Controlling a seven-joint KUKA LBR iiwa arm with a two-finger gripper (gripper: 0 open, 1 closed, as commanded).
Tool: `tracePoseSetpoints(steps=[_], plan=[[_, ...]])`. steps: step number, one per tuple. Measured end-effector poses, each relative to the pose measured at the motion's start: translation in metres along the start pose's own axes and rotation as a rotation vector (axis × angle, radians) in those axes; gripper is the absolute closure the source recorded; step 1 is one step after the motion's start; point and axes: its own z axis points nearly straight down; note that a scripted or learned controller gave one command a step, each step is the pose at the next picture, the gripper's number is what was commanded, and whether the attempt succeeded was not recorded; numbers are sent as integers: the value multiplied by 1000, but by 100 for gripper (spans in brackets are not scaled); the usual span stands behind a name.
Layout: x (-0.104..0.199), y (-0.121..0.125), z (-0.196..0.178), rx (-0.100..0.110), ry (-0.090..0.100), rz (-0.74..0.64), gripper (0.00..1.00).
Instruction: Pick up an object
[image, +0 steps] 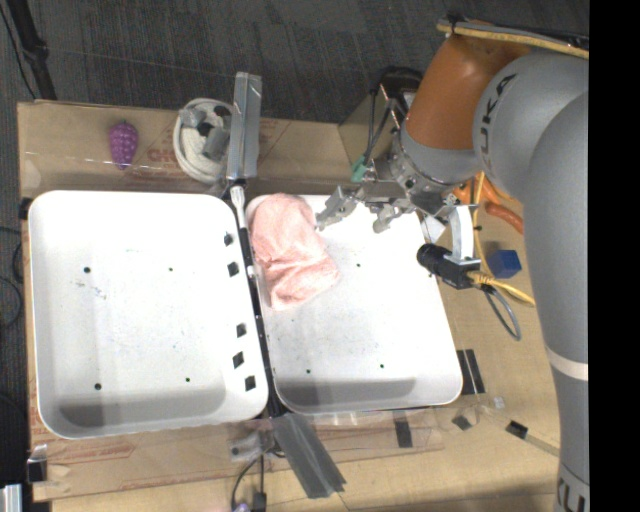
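Note:
A soft pink lump (289, 250), crumpled like cloth, lies in the right bin (380, 330) against its far left corner. My gripper (357, 217) hangs over the far edge of that bin, just right of the pink lump. Its two fingers stand apart, so it is open, with only bare white bin floor between them. The left fingertip (328, 214) is close to the lump's upper right edge; I cannot tell whether it touches. The grey arm with its orange band comes in from the upper right.
The left bin (130, 310) sits beside the right one, with a dark clip rail (240, 300) between them. On the bench behind are a purple object (123, 142), a white coiled cable (203, 138) and a grey upright bar (242, 125). A blue block (505, 262) lies right of the bins.

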Motion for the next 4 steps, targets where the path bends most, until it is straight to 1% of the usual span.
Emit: tracePoseSetpoints(steps=[1, 2, 3, 4], plan=[[-13, 37, 157, -8, -1, 3, 0], [-48, 33, 157, -9, -1, -57, 0], [2, -1, 158, -5, -1, -278, 0], [0, -17, 159, -5, -1, -280, 0]])
